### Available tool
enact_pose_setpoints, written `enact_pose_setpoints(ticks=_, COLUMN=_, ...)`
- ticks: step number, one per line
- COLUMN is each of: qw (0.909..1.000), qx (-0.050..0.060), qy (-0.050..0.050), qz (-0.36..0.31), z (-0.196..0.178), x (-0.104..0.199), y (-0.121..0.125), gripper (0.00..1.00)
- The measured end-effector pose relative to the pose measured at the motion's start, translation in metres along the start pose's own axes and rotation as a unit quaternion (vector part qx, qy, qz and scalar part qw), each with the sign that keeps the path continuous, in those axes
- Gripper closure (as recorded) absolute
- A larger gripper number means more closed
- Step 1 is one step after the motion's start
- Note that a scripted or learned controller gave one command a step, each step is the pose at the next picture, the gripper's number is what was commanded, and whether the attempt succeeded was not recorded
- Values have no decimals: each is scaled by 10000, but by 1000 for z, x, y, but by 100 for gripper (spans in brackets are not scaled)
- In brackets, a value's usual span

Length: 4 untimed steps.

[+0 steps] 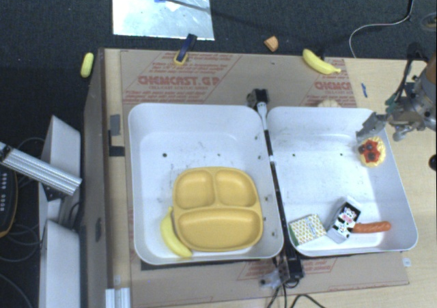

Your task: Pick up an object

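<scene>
The right bin (321, 129) holds a small red and yellow toy (371, 151) near its far right wall. At that bin's front lie a green and white box (306, 229), a black and white carton (346, 220) and an orange sausage-shaped piece (371, 227). My gripper (385, 128) hangs over the right bin's far right corner, just above and behind the red and yellow toy. Its two fingers stand apart, open, with nothing between them. In the left bin (198, 129) a yellow divided plate (217, 207) lies beside a banana (173, 231).
A black ridge (271, 156) separates the two bins. On the bench behind them lie a banana (319, 62), a small orange piece (272, 43) and a white lump (330, 102). A yellow item (87, 64) sits off the bench's left corner.
</scene>
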State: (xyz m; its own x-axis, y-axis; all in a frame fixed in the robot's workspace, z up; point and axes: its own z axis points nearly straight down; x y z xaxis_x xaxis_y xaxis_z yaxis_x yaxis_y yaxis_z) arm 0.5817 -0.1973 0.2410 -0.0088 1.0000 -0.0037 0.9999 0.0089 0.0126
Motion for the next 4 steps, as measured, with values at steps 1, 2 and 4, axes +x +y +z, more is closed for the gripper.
enact_pose_setpoints(ticks=1, qw=10000, qx=-21, qy=-2, qz=-16, z=-11, x=0, y=1, gripper=100)
enact_pose_setpoints(ticks=2, qw=10000, qx=-19, qy=-2, qz=-16, z=-11, x=0, y=1, gripper=0)
enact_pose_setpoints(ticks=4, qw=10000, qx=-37, qy=-2, qz=-32, z=-22, x=0, y=2, gripper=0)
